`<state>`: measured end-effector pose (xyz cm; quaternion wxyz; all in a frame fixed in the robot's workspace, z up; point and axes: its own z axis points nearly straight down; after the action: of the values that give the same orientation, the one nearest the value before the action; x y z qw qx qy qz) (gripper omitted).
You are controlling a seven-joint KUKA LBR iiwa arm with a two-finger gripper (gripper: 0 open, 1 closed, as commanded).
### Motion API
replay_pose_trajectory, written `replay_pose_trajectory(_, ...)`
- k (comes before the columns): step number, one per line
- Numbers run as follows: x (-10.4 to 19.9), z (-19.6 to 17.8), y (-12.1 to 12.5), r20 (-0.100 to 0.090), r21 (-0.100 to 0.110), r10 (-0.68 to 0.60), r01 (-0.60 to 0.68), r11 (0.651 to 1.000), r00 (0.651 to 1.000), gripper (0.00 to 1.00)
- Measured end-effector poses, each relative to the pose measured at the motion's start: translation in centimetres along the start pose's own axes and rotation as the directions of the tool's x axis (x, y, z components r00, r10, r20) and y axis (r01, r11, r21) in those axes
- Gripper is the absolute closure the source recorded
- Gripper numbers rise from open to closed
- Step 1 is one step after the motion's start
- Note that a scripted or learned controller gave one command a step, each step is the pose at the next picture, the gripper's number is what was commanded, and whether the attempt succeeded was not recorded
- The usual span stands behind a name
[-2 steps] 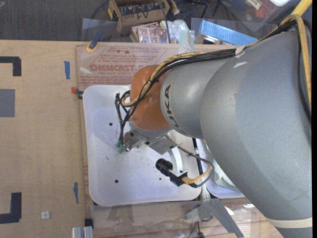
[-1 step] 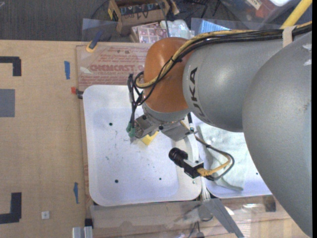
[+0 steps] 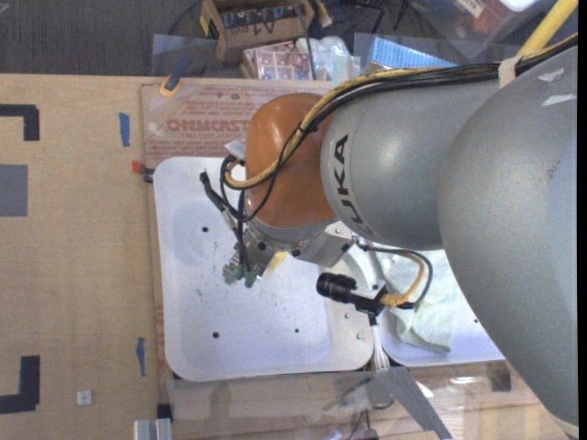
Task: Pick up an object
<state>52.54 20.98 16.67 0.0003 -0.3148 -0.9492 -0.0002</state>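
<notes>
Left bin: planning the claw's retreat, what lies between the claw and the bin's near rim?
In the camera view, bare white floor with dark specks lies between the claw and the left bin rim.

Legible: letters "UKA" in black on grey arm casing (image 3: 385,181), first letter of brand hidden. Red print "CHEMCRST", partly covered, on pale board (image 3: 197,122) beyond left bin (image 3: 183,337). Remaining print on background boxes unreadable.

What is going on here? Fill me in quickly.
A grey KUKA arm with an orange band reaches in from the right and hangs low over the left shallow white bin. Its tool sits just above the bin floor near a small greenish object; whether it grips that is unclear. A pale crumpled cloth lies in the right bin.
</notes>
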Motion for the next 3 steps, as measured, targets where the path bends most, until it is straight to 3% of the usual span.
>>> replay_pose_trajectory(1, -7.6, 7.5, 4.1, 0.012, -0.014, -0.052, 0.052, 0.999, 0.999, 1.0)
replay_pose_trajectory(2, -3.6, 7.4, 4.7, 0.011, -0.011, -0.187, 0.187, 0.982, 0.982, 1.0)
replay_pose_trajectory(3, -3.7, 7.4, 4.7, 0.012, -0.011, -0.186, 0.186, 0.982, 0.982, 0.0)
